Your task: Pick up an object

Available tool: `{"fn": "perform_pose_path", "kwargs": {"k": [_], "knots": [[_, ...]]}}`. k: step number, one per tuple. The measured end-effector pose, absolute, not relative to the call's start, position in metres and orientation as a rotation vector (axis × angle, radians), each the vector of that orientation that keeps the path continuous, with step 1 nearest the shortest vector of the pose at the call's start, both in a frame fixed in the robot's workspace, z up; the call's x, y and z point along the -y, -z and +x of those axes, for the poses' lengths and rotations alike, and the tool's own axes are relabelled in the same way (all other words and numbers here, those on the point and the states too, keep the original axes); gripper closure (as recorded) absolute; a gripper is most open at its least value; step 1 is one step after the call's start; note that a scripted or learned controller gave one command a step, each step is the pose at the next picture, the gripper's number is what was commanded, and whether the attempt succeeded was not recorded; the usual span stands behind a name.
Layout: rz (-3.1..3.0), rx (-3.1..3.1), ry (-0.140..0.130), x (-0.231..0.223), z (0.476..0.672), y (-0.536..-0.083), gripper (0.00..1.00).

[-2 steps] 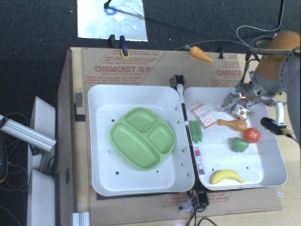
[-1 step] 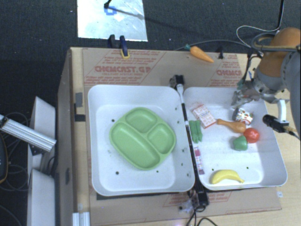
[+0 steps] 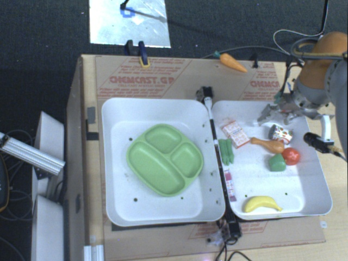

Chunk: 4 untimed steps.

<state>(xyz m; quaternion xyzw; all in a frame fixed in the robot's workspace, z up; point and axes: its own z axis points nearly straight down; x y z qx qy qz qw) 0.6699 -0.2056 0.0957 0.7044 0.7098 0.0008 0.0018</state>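
Our gripper (image 3: 275, 112) hangs over the far side of the right bin (image 3: 312, 200), and from this slanted view we cannot tell whether it is released or clenched; we see nothing held in it. The task's thing is not fixed, so we take the nearest candidate, the small printed can (image 3: 281, 132) lying just below the gripper on the bin floor.

The can sits in a tight cluster: the drumstick-like brown piece (image 3: 266, 143) runs just beside it, with the red tomato (image 3: 292, 156) and the green pepper (image 3: 277, 163) touching or nearly touching one another just nearer the camera. We judge the main risk to be a crowded descent, where the gripper lands on two things at once, pushes the can sideways or pinches nothing. The can looks round and may roll away if nudged.

Further out, the red-and-white packet (image 3: 235, 132) lies flat and would be hard to get under, and the green bundle (image 3: 225, 150) rests against the wall between the bins, leaving little room to close on it. The banana (image 3: 261, 204) lies well apart near the front rim, the easiest to reach cleanly.

In the left bin (image 3: 117, 200) the green divided plate (image 3: 165, 159) is broad and flat, a poor choice for a narrow grip. An orange carrot (image 3: 233, 62) rests on the counter (image 3: 163, 78) beyond the bins.
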Motion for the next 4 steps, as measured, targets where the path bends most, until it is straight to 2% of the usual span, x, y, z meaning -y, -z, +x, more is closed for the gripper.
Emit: {"fn": "perform_pose_path", "kwargs": {"k": [4], "knots": [[2.216,-2.228,-0.002,0.2048,0.6695,-0.0860,0.00]]}}
